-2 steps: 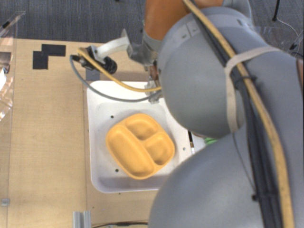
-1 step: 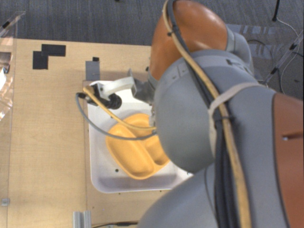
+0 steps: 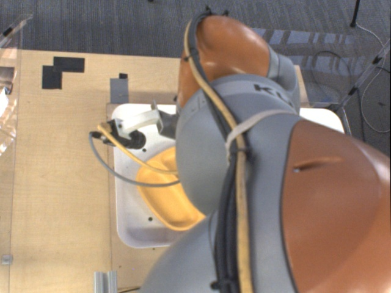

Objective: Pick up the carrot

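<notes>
Where the carrot lies cannot be told: the arm (image 3: 256, 182) covers most of both bins. The left white bin (image 3: 125, 218) sits at the frame's 8 o'clock. In it is a yellow-orange rounded thing (image 3: 164, 191) of unclear kind, running from the bin's middle to its 4 o'clock corner and partly under the arm. The hand (image 3: 165, 125) is over the bin's 12 o'clock end, largely hidden by the wrist, so I cannot tell whether it is spread or pressed together, or pinching anything. A corner of the right bin (image 3: 324, 116) shows at 3 o'clock of the arm. On the pale wooden counter (image 3: 55, 182), a black stepped mark (image 3: 61, 71) lies at 10 o'clock of the left bin. Grey carpet (image 3: 91, 11) runs across at 12 o'clock.
</notes>
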### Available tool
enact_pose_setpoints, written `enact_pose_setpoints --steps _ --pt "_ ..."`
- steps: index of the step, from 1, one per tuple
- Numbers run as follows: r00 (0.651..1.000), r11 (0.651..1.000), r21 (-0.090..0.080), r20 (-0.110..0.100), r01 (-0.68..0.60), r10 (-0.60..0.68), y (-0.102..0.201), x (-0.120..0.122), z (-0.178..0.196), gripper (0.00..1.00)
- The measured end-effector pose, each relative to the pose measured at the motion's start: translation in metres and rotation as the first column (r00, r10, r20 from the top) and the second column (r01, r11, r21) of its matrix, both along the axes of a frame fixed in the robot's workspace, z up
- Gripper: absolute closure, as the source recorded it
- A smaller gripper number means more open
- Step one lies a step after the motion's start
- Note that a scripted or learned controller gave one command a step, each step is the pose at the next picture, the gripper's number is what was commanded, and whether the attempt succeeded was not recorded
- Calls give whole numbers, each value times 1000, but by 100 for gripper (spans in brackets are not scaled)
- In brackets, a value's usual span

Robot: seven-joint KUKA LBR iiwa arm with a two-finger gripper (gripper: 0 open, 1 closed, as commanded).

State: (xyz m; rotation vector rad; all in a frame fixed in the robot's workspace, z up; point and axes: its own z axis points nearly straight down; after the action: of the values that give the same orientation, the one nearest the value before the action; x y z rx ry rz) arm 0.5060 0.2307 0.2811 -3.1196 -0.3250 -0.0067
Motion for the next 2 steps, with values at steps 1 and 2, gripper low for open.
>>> enact_pose_setpoints --steps 1,2 --pt "1000 1000 -10 13 14 -14 -3 25 110 100" --pt "988 988 -9 -12 -153 153 4 0 -39 100"
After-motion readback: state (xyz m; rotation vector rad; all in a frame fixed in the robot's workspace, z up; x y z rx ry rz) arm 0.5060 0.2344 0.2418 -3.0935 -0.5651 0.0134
